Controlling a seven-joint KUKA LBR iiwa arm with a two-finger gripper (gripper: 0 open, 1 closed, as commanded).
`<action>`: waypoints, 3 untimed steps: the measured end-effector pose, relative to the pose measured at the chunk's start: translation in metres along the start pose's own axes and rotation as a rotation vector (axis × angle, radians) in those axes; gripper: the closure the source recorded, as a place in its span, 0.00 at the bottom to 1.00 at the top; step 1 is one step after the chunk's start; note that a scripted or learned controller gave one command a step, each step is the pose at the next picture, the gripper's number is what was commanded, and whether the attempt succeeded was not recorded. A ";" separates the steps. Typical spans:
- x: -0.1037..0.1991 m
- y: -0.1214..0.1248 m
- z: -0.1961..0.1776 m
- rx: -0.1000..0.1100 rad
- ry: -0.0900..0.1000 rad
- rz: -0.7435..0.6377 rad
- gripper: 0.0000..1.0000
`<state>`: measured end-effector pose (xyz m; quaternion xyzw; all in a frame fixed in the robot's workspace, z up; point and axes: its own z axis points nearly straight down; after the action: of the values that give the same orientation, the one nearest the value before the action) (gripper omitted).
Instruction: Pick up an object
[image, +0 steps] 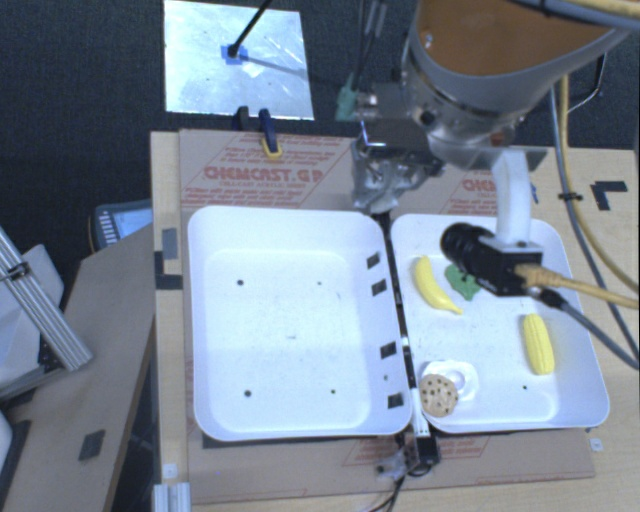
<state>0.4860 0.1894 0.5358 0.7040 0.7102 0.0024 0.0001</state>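
You can see the gripper above the bins' far edge; its jaws' state cannot be told. In the right bin lie a banana, corn and a cookie.

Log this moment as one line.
pincer: above bins' far edge, grip unclear | right bin: banana, corn, cookie | nothing picked yet

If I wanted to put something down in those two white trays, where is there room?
The left bin has an open floor from wall to wall. The right bin is crowded: banana and green piece near its top, corn cob to the right, cookie at the front-left corner. A bare patch lies between cookie, banana and corn.
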 end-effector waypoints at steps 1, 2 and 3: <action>0.002 0.000 0.001 0.001 -0.002 0.003 1.00; -0.045 0.034 0.026 0.003 -0.005 0.013 1.00; -0.028 0.042 -0.001 -0.002 -0.001 0.005 1.00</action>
<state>0.5286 0.1617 0.5365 0.7058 0.7084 0.0025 0.0013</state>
